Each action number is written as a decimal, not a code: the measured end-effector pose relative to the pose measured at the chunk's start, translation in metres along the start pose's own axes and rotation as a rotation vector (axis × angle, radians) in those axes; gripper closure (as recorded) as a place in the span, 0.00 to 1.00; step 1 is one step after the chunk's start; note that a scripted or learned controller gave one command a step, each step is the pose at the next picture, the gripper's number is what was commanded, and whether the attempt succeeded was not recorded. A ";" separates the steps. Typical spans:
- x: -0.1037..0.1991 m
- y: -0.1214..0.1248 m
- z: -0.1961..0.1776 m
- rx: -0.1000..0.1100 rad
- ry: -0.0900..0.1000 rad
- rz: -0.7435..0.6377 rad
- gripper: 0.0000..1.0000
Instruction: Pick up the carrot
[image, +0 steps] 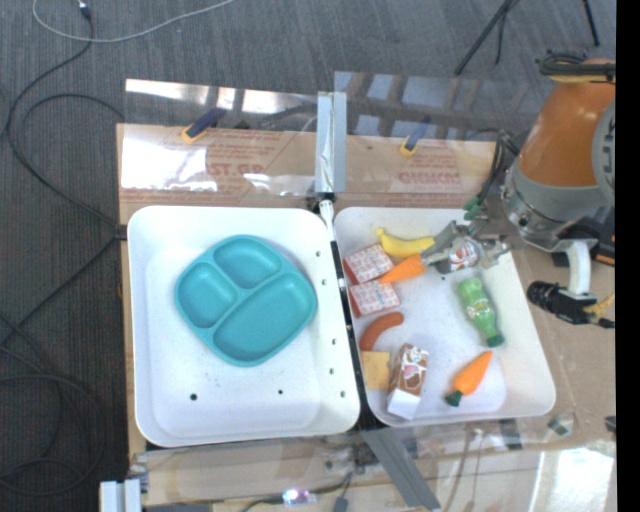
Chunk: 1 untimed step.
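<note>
Two orange carrots lie in the right bin. A plain orange one rests near the bin's upper middle, just below a banana. The other carrot, with a green tip, lies near the front right corner. My gripper reaches in from the right, low over the bin, and its tip meets the right end of the upper carrot. The arm's orange band rises at the right edge.
The right bin also holds two red-and-white packets, a sausage, a green bottle, a small carton and a yellow slice. A teal divided plate sits in the left bin.
</note>
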<state>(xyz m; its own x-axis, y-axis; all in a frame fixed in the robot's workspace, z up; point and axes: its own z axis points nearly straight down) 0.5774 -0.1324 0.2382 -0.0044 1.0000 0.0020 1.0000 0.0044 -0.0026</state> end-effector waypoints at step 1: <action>0.031 0.012 0.105 0.001 0.000 -0.107 0.00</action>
<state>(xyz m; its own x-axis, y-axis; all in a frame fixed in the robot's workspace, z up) 0.5886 -0.1016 0.1335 -0.1108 0.9938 0.0019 0.9938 0.1108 -0.0035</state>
